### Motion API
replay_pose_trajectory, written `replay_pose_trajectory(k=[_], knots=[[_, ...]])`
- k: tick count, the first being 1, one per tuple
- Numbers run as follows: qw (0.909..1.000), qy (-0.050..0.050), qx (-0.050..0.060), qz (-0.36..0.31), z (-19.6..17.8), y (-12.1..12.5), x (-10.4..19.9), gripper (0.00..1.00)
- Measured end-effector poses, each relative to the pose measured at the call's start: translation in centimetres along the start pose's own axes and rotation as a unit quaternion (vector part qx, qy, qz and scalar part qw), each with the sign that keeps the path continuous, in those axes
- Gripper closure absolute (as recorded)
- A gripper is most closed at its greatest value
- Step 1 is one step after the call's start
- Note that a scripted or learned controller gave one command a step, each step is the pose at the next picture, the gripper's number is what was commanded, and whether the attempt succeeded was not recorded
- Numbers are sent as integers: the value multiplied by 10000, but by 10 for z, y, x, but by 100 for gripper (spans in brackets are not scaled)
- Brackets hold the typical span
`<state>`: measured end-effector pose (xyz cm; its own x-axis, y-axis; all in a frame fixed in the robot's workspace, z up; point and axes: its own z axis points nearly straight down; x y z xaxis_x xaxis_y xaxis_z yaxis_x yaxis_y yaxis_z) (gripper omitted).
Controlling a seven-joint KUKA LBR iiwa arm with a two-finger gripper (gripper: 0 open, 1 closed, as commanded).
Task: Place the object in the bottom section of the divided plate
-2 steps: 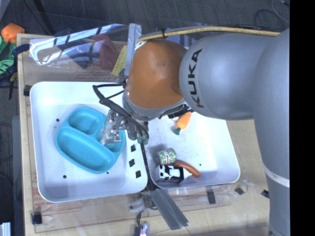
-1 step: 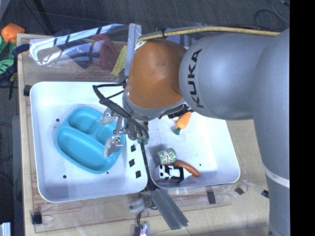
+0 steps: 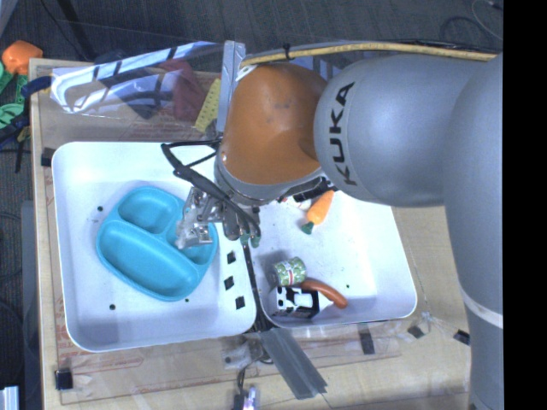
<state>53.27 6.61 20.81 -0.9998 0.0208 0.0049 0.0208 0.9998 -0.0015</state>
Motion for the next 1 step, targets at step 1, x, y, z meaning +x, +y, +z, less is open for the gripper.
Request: replay_pose_trajectory(k=[1], knots=[[10000, 1, 1, -2, 0, 0, 0, 0]])
